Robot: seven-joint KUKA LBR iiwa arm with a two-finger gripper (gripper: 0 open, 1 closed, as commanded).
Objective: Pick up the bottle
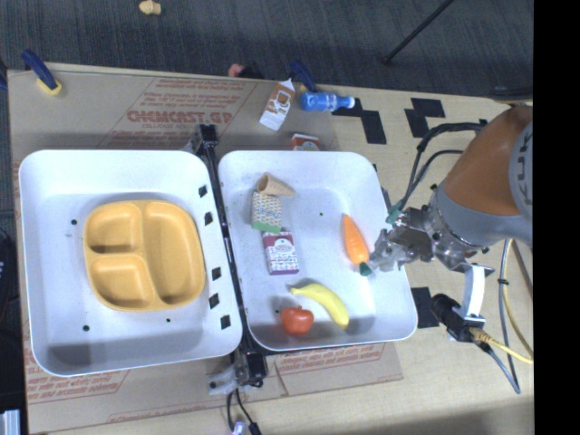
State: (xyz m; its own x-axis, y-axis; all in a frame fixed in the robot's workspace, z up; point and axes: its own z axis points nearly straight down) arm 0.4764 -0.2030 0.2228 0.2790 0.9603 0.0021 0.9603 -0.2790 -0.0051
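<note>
One pincer [379, 259] sits at the right bin's [385, 198] edge, touching the carrot [353, 238]; I cannot tell its grip. Far off, the blue bottle [321, 101] lies outside, so nothing holds it.

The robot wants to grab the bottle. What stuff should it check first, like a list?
1. Bottle found: ok. The blue bottle lies on its side on the bench, beyond the right bin.
2. Gripper near the bottle: not ok. The gripper sits at the right bin's right edge, beside the carrot, far from the bottle.
3. Gripper free of other things: cannot tell. It is very close to the carrot's green end.
4. Room around the bottle: not ok. A small carton lies close on its left and a blue clamp just behind it.
5. Path to the bottle: cannot tell. The arm must cross the bin's far rim.
</note>
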